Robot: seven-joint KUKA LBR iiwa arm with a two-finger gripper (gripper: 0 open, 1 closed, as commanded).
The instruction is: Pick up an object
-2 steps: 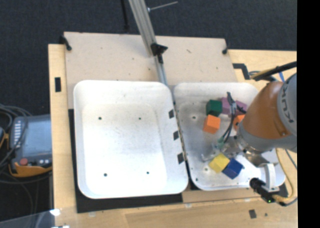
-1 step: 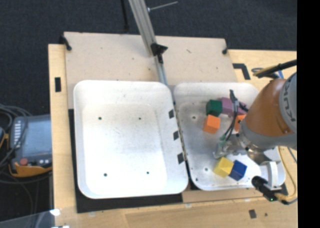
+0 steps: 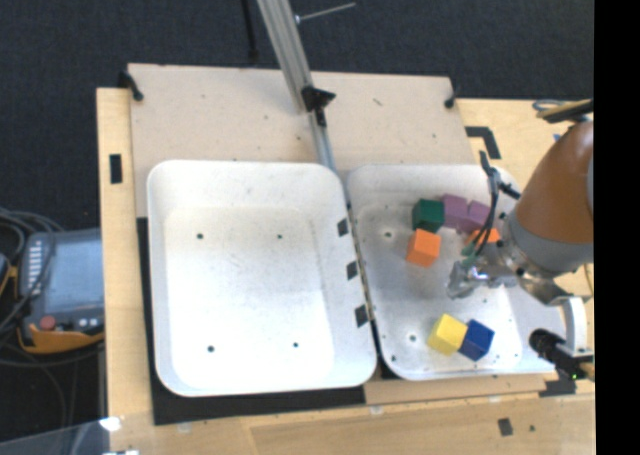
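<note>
Five small blocks are seen in the right bin, any of which may serve as the object to be picked: a green block and a purple block touching side by side at the far end, an orange block just in front of the green one, and a yellow block touching a blue block near the front rim. The gripper is held low over the middle of this bin — between the orange block and the yellow-blue pair, and apart from both. Whether the pincer is spread or closed cannot be told from this angle, and no block is seen within it.

The step in hand is judged to be the approach, with a target not yet reached. It would be done well if a block with free sides were chosen: the orange block appears the easiest, since the paired blocks leave little room for a finger between them. The pincer should be centred over the chosen block before descent, so that it is not nudged aside.

By count — five blocks, one of each colour; two white bins, the left bin bearing none of them; one arm, reaching in from the right.
</note>
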